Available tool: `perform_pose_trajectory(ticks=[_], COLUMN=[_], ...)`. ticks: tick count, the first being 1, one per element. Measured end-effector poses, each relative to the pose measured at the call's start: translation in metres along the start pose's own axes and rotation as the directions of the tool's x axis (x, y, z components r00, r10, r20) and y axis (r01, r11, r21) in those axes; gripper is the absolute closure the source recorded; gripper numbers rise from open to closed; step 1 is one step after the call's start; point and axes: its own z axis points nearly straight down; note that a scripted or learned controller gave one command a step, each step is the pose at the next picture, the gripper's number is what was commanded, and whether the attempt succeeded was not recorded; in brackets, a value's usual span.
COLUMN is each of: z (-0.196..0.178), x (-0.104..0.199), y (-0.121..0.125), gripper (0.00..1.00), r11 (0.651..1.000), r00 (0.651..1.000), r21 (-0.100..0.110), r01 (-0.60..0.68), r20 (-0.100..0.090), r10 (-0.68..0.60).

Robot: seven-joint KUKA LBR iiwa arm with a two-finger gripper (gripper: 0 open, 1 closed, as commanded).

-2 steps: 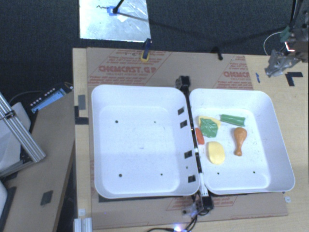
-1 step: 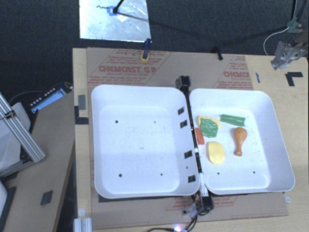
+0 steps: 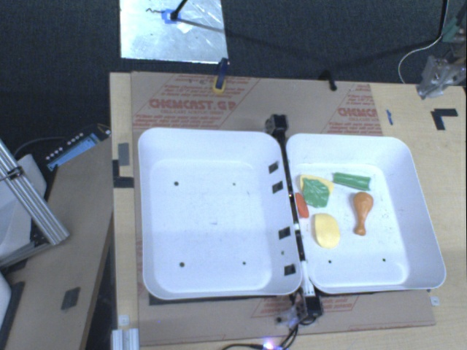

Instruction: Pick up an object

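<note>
Several toy food pieces lie in the right bin (image 3: 416, 195). A green leafy piece (image 3: 316, 193) rests on a yellow slice (image 3: 326, 185) near the bin's left wall. A long green piece (image 3: 352, 180) lies just behind them. A brown drumstick (image 3: 362, 211) lies right of centre, its thick end pointing back. A pale yellow oval piece (image 3: 327, 230) sits in front of the leafy piece. A small orange-red piece (image 3: 302, 205) lies against the dividing wall.
The left bin (image 3: 157, 195) stands beside the right one on a cardboard sheet (image 3: 190, 104). A yellow and blue clip (image 3: 220, 81) sits at the sheet's back edge. A grey metal part with a white cable (image 3: 441, 75) hangs at the top right.
</note>
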Motion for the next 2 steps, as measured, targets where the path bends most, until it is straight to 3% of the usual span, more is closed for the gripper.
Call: perform_pose_trajectory(ticks=[1,2], z=[-0.016,-0.007], x=[-0.006,-0.026], y=[0.004,0.000], gripper=[1.00,1.00], r11=[1.000,1.000], r00=[1.000,1.000], r21=[0.000,0.002], r01=[0.000,0.000], r20=[-0.001,0.000], r10=[0.000,0.000])
